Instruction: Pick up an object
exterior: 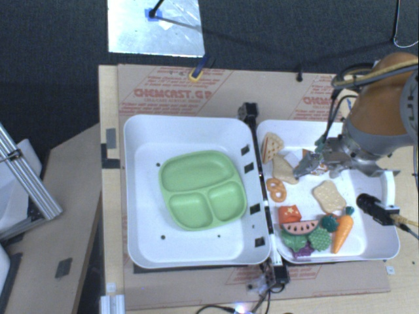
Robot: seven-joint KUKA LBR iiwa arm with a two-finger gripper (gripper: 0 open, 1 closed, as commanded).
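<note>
The gripper point(313, 165) is seen lowered over the right bin point(390, 241) near a bread slice point(328, 197); its finger state cannot be told.

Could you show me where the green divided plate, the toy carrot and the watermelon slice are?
green divided plate point(200, 175): camera view, on the floor of its large upper compartment.
toy carrot point(342, 232): camera view, on the middle of its orange body.
watermelon slice point(299, 227): camera view, on its red flesh.

Green tray point(196, 190), orange carrot point(342, 232)
</note>
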